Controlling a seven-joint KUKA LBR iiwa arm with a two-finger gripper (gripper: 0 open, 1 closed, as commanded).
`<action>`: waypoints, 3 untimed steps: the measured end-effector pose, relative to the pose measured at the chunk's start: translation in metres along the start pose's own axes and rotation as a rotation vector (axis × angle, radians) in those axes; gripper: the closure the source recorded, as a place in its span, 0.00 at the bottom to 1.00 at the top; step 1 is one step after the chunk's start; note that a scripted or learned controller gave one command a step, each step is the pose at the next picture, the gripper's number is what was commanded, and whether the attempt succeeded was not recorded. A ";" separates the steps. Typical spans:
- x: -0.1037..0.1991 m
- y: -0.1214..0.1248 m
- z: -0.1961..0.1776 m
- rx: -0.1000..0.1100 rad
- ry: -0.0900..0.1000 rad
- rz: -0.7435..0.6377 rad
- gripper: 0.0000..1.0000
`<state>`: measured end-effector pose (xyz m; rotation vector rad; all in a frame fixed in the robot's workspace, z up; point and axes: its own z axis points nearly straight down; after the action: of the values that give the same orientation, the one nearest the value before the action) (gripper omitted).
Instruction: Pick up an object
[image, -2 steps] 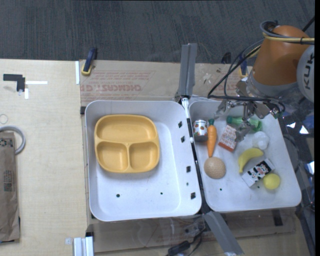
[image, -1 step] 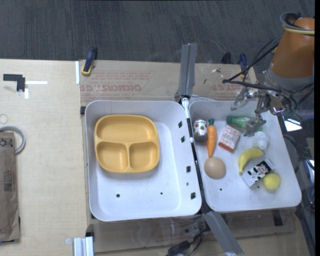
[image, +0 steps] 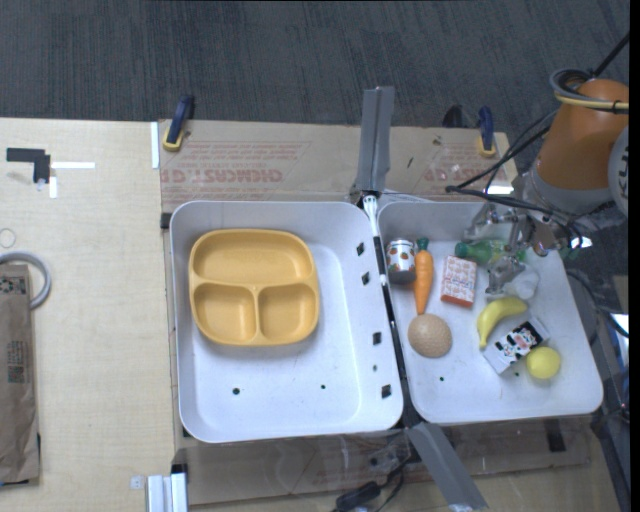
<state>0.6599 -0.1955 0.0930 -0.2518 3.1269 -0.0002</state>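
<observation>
Camera view: tool (image: 508, 262) low over right bin (image: 580, 400) near banana (image: 497, 314); can't tell grip state; nothing lifted yet.

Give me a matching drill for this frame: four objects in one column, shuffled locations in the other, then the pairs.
Objects:
1. yellow divided plate
2. carrot
3. lemon
4. banana

Locations:
A. right bin, front right corner area, beside the black-and-white item
B. left bin, toward its back
C. right bin, just right of the small can near the divider
D. right bin, middle, in front of the gripper

Pairs: 1-B, 2-C, 3-A, 4-D
</observation>
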 end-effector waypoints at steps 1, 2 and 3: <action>0.003 -0.026 -0.127 0.002 -0.004 -0.165 0.00; -0.005 0.032 -0.028 -0.003 0.002 -0.446 0.00; -0.009 0.083 -0.005 0.003 -0.005 -0.303 0.00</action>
<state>0.6557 -0.1120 0.0980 -0.7199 3.0482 -0.0050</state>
